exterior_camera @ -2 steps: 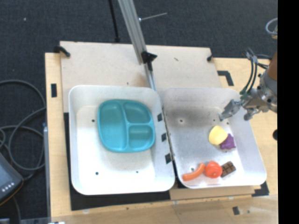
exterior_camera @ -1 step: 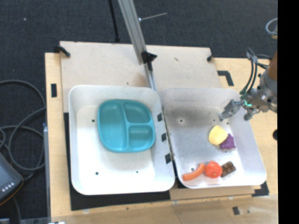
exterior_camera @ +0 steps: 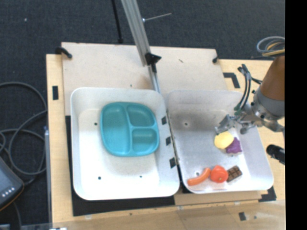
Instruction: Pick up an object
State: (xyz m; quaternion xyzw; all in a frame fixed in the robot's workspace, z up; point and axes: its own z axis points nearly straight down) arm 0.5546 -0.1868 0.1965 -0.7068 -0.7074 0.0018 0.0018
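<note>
The right bin [exterior_camera: 192, 109] holds the candidates. A yellow lemon-like toy [exterior_camera: 223, 140] sits mid-right of the frame, w/ a purple piece [exterior_camera: 234, 146] touching its right side. Lower down, near the bin's front wall, lie an orange carrot-shaped piece [exterior_camera: 198, 176], a red-orange tomato-like ball [exterior_camera: 218, 174] and a small brown block [exterior_camera: 234, 173], all close together.

Likely target is the yellow toy, since it is nearest the gripper [exterior_camera: 236, 123]. Judging by looks, it's prob. light hollow plastic: stiff, smooth, rounded, so apt to squirt out if pinched off-centre. Best hold is across its widest middle, fingers closing on the upper-left and lower-right flanks, but the purple piece crowds the right side, so a finger may land on it or nudge both. An approx. top-left to bottom-left pinch avoids that.

Fingers [exterior_camera: 223, 124]: metal parts splay out just above the toy, one toward the left, but the view is too small and cluttered to say whether they are apart or together; I can't tell. Nothing is seen btwn them. The yellow toy lies just below the gripper in the frame, near but not enclosed, resting on the bin floor.

The left bin [exterior_camera: 86, 176] carries a teal divided plate [exterior_camera: 129, 128], well apart from the gripper.
</note>
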